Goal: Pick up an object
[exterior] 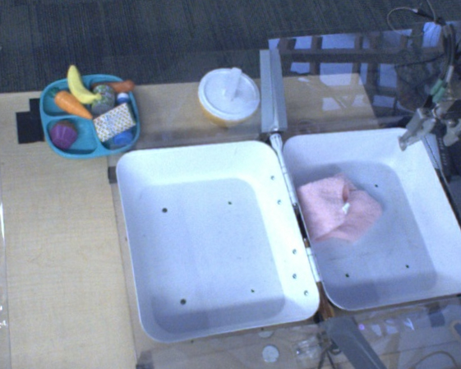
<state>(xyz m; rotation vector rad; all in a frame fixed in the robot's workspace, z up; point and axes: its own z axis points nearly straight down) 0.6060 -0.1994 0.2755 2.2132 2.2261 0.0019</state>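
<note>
I see a pink cloth (339, 208) in the right bin (440, 280), a toy tray (51, 117) and lidded cup (229, 94) on the desk (50, 266); claw (438, 119) state unclear

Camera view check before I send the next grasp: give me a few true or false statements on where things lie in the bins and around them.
1. The pink cloth lies in the right bin. True.
2. The cloth is bunched against the right bin's far right wall. False: it lies near the left wall, beside the divide between the bins.
3. The blue tray of toy food sits inside the left bin. False: it rests on the bench beyond that bin's far left corner.
4. A white lidded cup stands on the bench behind the bins. True.
5. A banana lies in the blue tray. True.
</note>
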